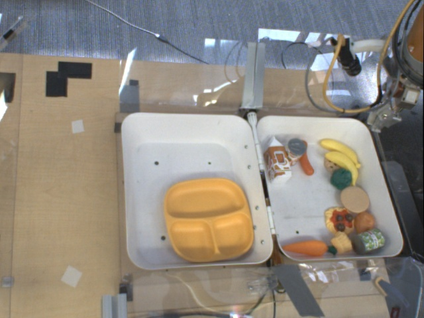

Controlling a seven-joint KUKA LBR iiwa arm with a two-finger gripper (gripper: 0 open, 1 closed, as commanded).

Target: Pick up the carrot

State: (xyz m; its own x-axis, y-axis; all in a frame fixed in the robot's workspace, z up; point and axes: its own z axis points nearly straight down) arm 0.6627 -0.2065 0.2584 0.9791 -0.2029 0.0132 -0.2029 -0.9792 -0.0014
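Observation:
The carrot (306, 248), orange with a small green tip at its right end, lies flat along the near wall of the right bin (298, 201). The arm comes in at the top right corner with looped cables around it. My gripper (388, 113) hangs just beyond the right bin's far right corner, mostly cut off by the frame edge. It is far from the carrot, across the whole depth of the bin, and nothing shows in its grasp.
The right bin also holds a small carton (278, 163), a grey can (297, 147), a red-orange stick (307, 165), bananas (341, 156), a green ball (342, 178), a brown disc (355, 199), a pizza slice (339, 219) and a green can (370, 241). A yellow divided plate (209, 218) sits in the left bin (152, 151).

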